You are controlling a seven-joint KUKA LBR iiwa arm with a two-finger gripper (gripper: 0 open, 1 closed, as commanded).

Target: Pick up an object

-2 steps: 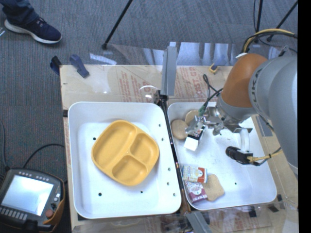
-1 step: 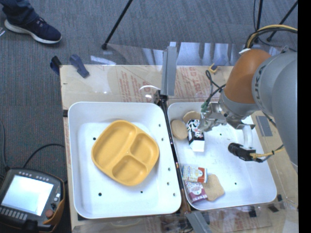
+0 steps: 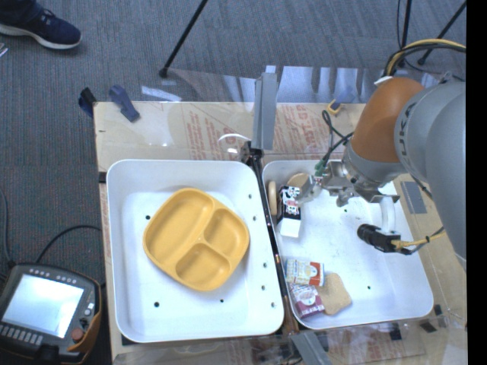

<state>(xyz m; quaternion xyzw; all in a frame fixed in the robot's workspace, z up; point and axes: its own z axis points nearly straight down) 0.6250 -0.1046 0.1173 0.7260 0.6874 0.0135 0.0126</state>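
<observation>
The gripper (image 3: 310, 191), whose grip state I cannot tell, hangs over the right bin (image 3: 403, 299) beside a small black-and-white carton (image 3: 290, 203) near the bin's left wall, likely light, stiff and best pinched across its narrow sides.

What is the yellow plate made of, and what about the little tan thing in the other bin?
The yellow plate looks like plastic: smooth, one even colour, with three moulded compartments and a soft sheen. The tan thing near the right bin's front edge looks soft and matte, maybe sponge or foam, though it could be toy bread.
</observation>
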